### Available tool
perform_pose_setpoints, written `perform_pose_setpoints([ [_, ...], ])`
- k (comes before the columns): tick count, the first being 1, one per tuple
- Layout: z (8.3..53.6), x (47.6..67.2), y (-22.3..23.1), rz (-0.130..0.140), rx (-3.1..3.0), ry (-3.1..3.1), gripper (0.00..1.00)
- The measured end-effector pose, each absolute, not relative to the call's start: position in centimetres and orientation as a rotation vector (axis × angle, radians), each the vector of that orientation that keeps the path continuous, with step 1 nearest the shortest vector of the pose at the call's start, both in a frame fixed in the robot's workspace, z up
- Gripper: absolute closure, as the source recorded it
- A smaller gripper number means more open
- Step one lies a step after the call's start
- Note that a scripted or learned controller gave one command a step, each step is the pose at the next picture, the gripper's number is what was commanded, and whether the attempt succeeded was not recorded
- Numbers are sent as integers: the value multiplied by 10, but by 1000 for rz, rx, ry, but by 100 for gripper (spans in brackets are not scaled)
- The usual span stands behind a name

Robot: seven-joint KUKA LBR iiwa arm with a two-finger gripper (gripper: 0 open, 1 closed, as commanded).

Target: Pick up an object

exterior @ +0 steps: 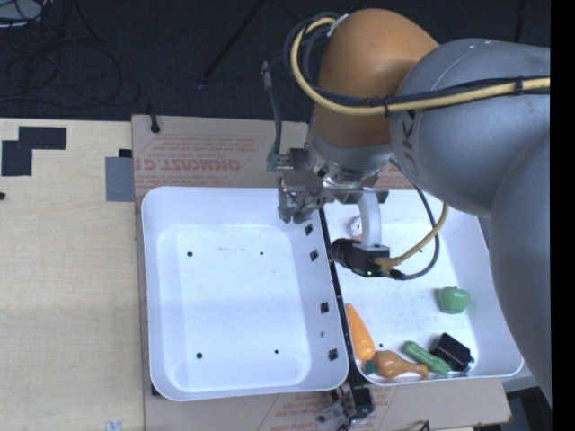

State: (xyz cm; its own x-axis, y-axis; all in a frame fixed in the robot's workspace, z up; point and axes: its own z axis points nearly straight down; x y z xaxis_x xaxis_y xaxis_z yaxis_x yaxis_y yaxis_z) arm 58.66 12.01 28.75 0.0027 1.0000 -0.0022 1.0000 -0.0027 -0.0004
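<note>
The right bin (485, 241) holds the objects, all in its near part. An orange carrot (359, 331) lies along the divider, with an orange pear-shaped piece (395, 364) beside it. Right of those are a green elongated piece (426, 356) and a black block (452, 350). A green rounded object (454, 300) sits alone near the right wall. My gripper (301, 203) hangs over the far end of the divider between the bins, well away from all these objects. Nothing is visible in its grasp.
The left bin (162, 241) lies just left of the gripper. The arm's large grey and orange body covers the far right of the right bin. A black cable fitting with a green light (359, 259) hangs below the wrist. Cardboard lies under both bins.
</note>
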Motion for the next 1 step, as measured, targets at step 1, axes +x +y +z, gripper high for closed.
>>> perform_pose_setpoints([
  [1,199,511,81,-24,2234,2224,100],
])
